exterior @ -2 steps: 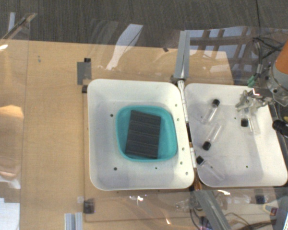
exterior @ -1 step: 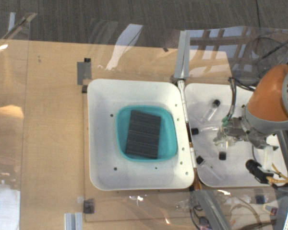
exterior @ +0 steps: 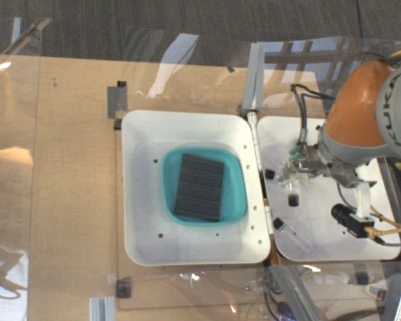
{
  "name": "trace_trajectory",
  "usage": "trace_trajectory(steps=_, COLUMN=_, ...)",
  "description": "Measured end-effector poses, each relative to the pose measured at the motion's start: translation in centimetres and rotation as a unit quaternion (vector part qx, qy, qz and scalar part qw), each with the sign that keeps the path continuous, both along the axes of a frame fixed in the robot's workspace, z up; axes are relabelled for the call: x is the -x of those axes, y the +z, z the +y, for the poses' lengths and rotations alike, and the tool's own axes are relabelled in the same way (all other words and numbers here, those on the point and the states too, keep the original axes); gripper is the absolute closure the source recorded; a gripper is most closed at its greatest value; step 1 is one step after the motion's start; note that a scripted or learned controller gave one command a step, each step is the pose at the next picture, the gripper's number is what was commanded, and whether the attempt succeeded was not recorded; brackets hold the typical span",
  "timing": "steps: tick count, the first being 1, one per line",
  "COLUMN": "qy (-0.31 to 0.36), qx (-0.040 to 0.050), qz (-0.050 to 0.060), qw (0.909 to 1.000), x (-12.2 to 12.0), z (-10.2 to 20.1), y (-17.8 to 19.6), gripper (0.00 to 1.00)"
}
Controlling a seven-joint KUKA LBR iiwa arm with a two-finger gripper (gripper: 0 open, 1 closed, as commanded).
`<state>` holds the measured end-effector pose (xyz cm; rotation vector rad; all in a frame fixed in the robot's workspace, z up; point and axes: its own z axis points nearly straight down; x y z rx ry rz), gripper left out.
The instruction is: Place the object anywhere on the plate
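A dark grey ribbed rectangular block (exterior: pixel 200 186) lies flat on the teal plate (exterior: pixel 237 191), roughly at its centre, with its long side running near to far. The plate sits in the middle of the left white bin (exterior: pixel 140 179). My gripper (exterior: pixel 293 182) hangs over the left part of the right white bin (exterior: pixel 321 243), below the grey arm with its orange band (exterior: pixel 361 109). It is well to the right of the plate and apart from the block. Nothing shows in its grasp.
The raised rims of the two bins meet between gripper and plate, with small black clips (exterior: pixel 278 224) along them. A black connector with yellow cable (exterior: pixel 351 221) lies over the right bin. A metal upright (exterior: pixel 254 79) stands behind the bins.
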<state>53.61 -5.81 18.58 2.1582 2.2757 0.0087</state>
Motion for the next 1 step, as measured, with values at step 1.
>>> trace_trajectory(steps=1, qy=-0.030, qx=-0.0006, qz=0.001, qw=0.9995, x=-4.68, z=8.12, y=-0.05, gripper=1.00)
